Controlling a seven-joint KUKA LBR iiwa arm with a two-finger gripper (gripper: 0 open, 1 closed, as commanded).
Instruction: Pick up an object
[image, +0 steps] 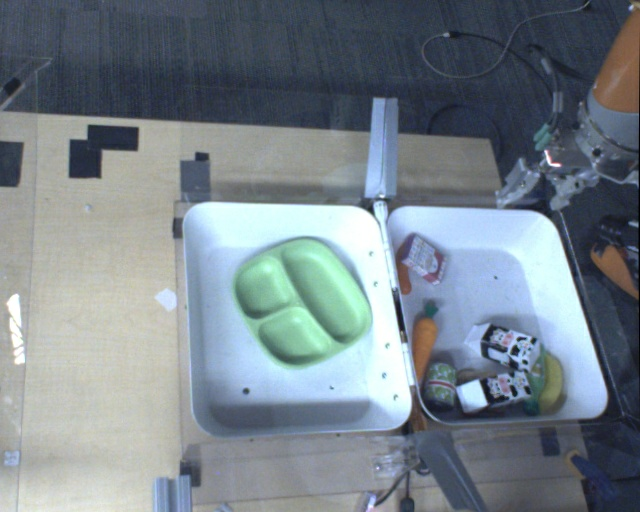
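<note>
I see the jaws (545, 180) hanging above the tabletop (100, 300) just past the far right corner of the right bin (575, 300), outside its rim. They look spread, with nothing between them. Everything I could pick lies nearer the camera than the jaws, down inside that bin. Closest to them is a small red carton (422, 257), off to their left by the bin's dividing wall. Beyond it a carrot (425, 340) lies along that same wall. Farthest from the jaws, in the near part of the bin, sit a cow-print carton (510, 345), a second cow-print carton (495, 388) touching it, a can (439, 383) against the carrot's end, and a banana (548, 383) pressed to the cartons. They crowd one another there. The left bin (215, 300), well to the jaws' left, holds a green divided tray (302, 298).
</note>
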